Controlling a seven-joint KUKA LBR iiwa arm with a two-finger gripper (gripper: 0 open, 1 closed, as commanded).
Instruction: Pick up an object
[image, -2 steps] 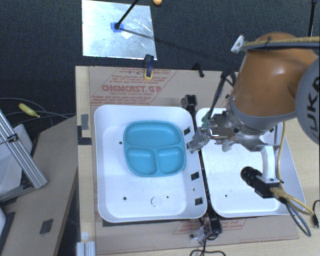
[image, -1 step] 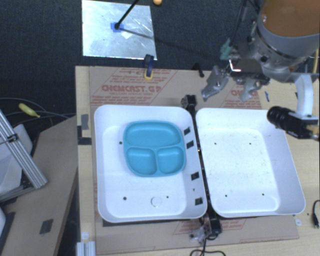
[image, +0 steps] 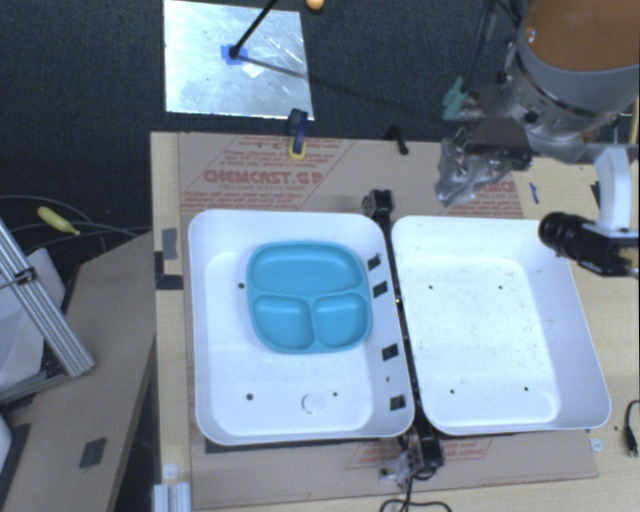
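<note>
Camera view shows the gripper (image: 465, 180) hanging beyond the right bin's (image: 570, 300) far rim, holding nothing; how far it is open cannot be told. The blue divided plate (image: 306, 297) lies flat in the left bin (image: 215, 300), well apart. Its low rim risks slipping free during a pinch.

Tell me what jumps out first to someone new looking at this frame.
The blue tray, a divided plate with three sections, lies in the left bin and is the one strong colour against the white. The right bin sits beside it. The arm hangs over the bench's far right corner, its gripper above the cardboard behind the right bin.
</note>
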